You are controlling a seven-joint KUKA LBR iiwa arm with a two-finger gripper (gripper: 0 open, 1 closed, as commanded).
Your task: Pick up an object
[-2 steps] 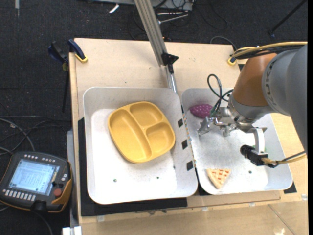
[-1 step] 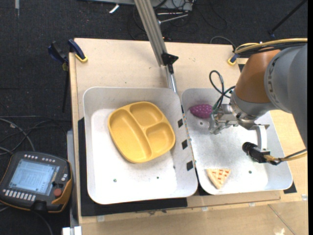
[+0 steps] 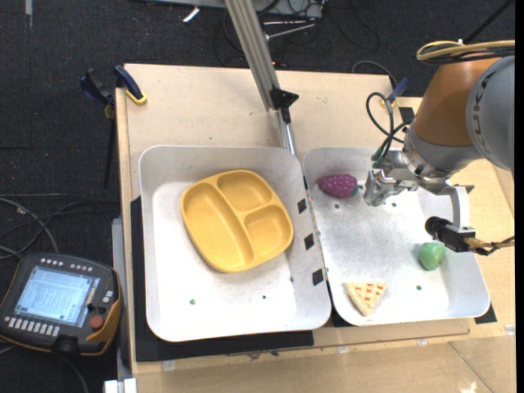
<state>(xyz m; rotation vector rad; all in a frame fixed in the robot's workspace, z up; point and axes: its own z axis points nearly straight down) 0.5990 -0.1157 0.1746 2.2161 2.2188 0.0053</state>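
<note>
The gripper (image 3: 378, 193) hangs low over the upper part of the right bin (image 3: 458, 305), just to the right of a purple, bumpy object (image 3: 338, 185) that looks like a toy bunch of grapes. From this slanted overhead view the fingers are too small and dark against the wrist hardware to show how they stand, so I cannot tell whether the gripper is apart or together, and nothing can be seen held in it. The purple object lies on the bin floor close beside the gripper, apparently apart from it, and reads as the likeliest target. Farther out in the same bin sit a green rounded object (image 3: 431, 255) near the right wall and a tan waffle-patterned wedge (image 3: 365, 295) near the front edge, both well apart from the gripper. The left bin (image 3: 164, 301) holds a yellow divided plate (image 3: 237, 219). By my reading the pick is at the approach stage: no object has been lifted, and the grasp and raise are left to do. The arm (image 3: 463, 109) comes in from the right over the table (image 3: 196, 105), its orange band above the wrist, bent down so the wrist points steeply into the bin.
</note>
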